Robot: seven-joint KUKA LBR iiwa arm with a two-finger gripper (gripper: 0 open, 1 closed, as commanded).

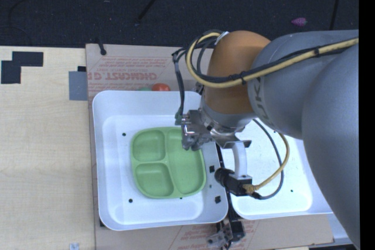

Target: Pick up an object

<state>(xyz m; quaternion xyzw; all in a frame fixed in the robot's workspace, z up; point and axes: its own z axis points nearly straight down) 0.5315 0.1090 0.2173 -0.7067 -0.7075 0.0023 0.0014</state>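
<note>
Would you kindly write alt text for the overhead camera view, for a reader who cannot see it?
A grey robot arm with an orange band reaches in from the right, its gripper low over the right edge of a green divided tray lying in the left white bin. A second white bin sits beside it, largely covered by the arm.

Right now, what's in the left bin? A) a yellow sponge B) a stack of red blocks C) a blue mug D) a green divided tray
D: a green divided tray with three compartments lies flat on the floor of the left bin, with the end effector over its right edge.
</note>
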